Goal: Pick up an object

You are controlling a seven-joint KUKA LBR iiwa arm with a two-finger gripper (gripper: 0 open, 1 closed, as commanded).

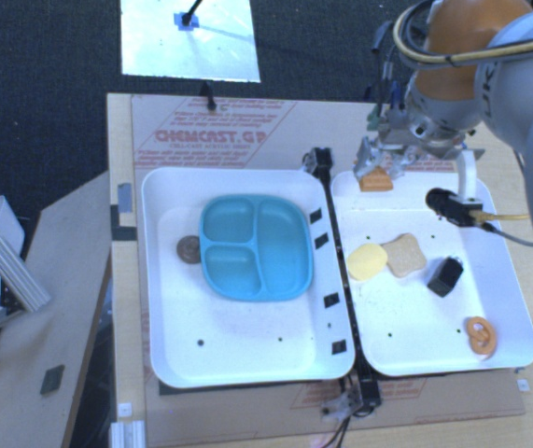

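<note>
A: Where did the gripper (375,171) stand at that moment?

B: Over the far left corner of the right bin (504,278); a small orange block (375,183) sat between its fingertips, so I took the fingers as closed on it, though the block looked low, at or just off the bin floor.

A: What could have gone wrong from there?

B: The hold looked shallow, only the upper part of the block pinched; a quick lift might have let it slip and drop back; the bin's corner wall and the black divider (333,250) between the bins stood just beside it, so a sideways move could have knocked the piece loose.

A: And the other things?

B: In the same bin lay a round yellow piece (367,261), soft-looking and matte, touching a tan slice shaped like toast (403,255); near them a small black blocky thing (445,275), hard-edged; towards the near right corner an orange pretzel-like ring (480,335), knobbly. The left bin (168,343) held a glossy blue divided plate (255,247) with three compartments, and a small brown disc (189,249) touching its left edge; both bins were smooth white plastic.
</note>
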